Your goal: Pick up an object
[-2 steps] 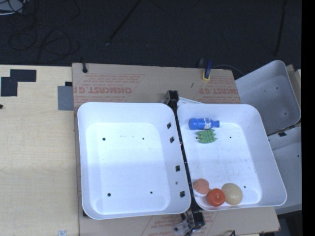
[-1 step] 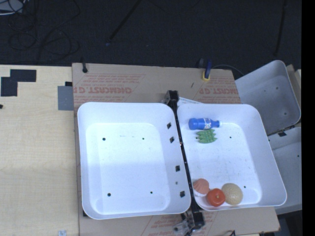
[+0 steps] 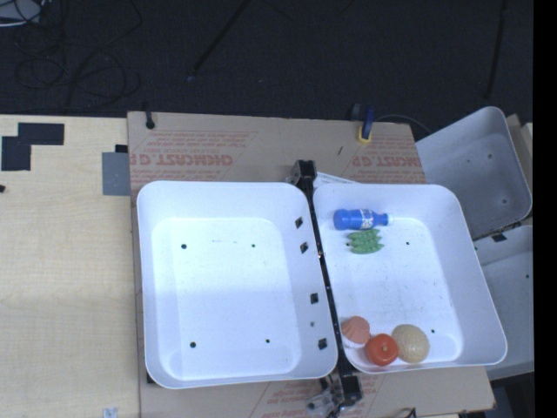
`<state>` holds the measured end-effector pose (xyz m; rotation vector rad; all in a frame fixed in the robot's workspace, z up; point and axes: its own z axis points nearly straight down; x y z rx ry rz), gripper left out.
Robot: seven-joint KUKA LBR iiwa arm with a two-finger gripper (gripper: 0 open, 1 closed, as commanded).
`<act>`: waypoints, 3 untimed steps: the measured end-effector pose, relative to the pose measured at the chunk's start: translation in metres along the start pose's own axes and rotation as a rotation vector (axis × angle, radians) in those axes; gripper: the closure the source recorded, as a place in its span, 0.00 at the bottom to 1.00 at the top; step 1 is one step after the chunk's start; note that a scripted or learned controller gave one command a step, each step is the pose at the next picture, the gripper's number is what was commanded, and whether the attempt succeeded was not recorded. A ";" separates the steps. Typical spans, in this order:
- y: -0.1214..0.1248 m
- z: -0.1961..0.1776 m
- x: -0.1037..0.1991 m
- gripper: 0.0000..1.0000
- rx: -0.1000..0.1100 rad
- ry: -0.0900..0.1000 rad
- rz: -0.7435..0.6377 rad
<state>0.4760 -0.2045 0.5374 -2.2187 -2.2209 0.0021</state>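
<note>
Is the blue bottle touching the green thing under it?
Cannot tell. In the camera view the blue bottle lies just above the green object; any gap is too thin to see.

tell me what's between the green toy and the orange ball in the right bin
Nothing: in the camera view, bare white bin floor separates the green toy from the orange ball.

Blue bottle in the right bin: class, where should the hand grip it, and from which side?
Probably across the middle of the blue bottle, coming straight down. It lies on its side, white cap toward the view's right, so its long body offers two parallel sides. The green object sits close below, so keep the grip narrow.
</note>
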 end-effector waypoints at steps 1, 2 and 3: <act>0.001 -0.010 0.000 1.00 0.001 0.000 -0.003; 0.001 -0.010 0.000 0.00 0.002 0.000 -0.003; 0.001 -0.020 0.000 1.00 0.003 -0.001 -0.006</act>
